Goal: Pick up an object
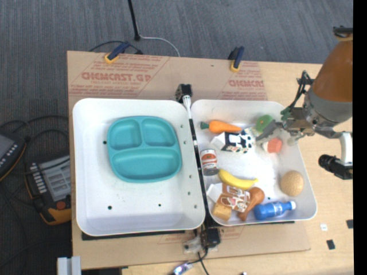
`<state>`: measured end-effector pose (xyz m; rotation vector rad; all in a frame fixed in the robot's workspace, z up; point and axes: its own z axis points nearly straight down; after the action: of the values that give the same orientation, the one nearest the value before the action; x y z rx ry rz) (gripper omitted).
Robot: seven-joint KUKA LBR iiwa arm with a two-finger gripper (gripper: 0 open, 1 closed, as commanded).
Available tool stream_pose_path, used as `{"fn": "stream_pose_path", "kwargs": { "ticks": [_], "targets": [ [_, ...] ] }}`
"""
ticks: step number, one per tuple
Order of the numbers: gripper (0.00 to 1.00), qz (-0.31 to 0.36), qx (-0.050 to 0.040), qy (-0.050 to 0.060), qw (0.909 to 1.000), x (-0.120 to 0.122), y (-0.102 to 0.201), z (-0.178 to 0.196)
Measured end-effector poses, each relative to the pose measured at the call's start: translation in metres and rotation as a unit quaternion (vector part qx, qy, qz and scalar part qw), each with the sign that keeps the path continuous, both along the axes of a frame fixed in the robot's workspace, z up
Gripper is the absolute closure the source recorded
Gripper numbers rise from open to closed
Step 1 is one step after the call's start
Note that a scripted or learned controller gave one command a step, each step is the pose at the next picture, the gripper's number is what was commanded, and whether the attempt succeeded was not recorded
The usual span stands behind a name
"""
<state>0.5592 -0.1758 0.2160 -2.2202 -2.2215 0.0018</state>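
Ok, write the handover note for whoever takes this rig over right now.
End effector: low over the right bin's far right corner, near the green toy and the small red piece; its grip state cannot be read, and no object is visibly held.
Objects: carrot, black-and-white cow toy, can, banana, tan ball and blue bottle all lie in the right bin. Teal divided plate sits in the left bin.
Done: approach only.
Left: grasp one object and lift.
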Motion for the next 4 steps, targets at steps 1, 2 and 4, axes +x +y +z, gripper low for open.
{"fn": "stream_pose_path", "kwargs": {
  "ticks": [1, 2, 4],
  "targets": [
    [0.00, 0.008, -0.0005, -0.003, 1.0000, -0.042, 0.046, -0.128],
    [0.00, -0.104, 0.0036, 0.006, 0.9946, 0.070, 0.014, -0.092],
    [0.00, -0.117, 0.0116, 0.000, 0.9930, -0.047, -0.027, -0.126]
  ]
}}
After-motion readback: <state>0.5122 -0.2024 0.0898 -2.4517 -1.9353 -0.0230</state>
